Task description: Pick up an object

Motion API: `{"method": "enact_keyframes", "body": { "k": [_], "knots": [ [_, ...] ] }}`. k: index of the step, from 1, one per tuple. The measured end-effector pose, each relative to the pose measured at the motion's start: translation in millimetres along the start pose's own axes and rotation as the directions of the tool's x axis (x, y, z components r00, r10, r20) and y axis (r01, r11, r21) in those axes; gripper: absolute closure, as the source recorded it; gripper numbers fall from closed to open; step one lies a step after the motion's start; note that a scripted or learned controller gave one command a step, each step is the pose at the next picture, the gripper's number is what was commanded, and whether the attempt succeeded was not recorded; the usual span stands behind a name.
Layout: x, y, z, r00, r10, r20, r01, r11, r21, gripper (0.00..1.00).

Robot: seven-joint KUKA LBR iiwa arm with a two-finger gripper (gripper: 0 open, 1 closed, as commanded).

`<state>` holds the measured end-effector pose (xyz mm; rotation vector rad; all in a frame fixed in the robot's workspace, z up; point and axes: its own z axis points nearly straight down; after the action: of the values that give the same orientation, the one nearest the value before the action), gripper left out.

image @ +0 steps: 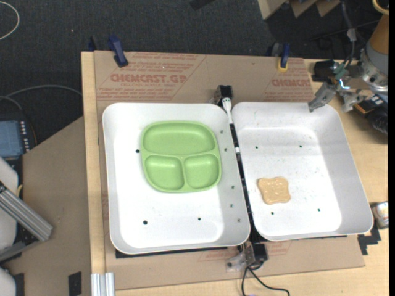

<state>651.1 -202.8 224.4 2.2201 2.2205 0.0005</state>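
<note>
A tan, toast-shaped piece [273, 190] lies flat in the right bin [345, 165], near its front left. A green plate with three compartments [181, 156] rests in the left bin [120, 184]. My gripper [319, 99] hangs at the far right corner of the right bin, just over its back rim. It is well away from the toast piece and carries nothing that I can see. The arm's wrist [370, 73] sits behind it at the picture's right edge.
Both bins stand on a brown board [154, 73] held by blue clamps [117, 51] at the back. A black bracket [224, 94] sits between the bins at the back, and cables [256, 270] trail at the front.
</note>
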Motion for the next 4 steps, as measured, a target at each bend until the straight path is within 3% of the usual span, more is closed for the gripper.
{"method": "enact_keyframes", "body": {
  "k": [1,2,3,4],
  "knots": [
    [75.7,-19.4,-140.6,1.000,-0.008,0.000,0.008,1.000,-0.015,0.00],
    [24.8,-53.5,-267.6,1.000,0.005,0.007,-0.005,1.000,-0.017,0.00],
    [-25.8,-121.0,-316.5,1.000,0.008,0.006,-0.008,1.000,-0.009,0.00],
    [46.2,-173.1,-312.7,1.000,-0.005,-0.003,0.005,1.000,0.000,0.00]
  ]
}}
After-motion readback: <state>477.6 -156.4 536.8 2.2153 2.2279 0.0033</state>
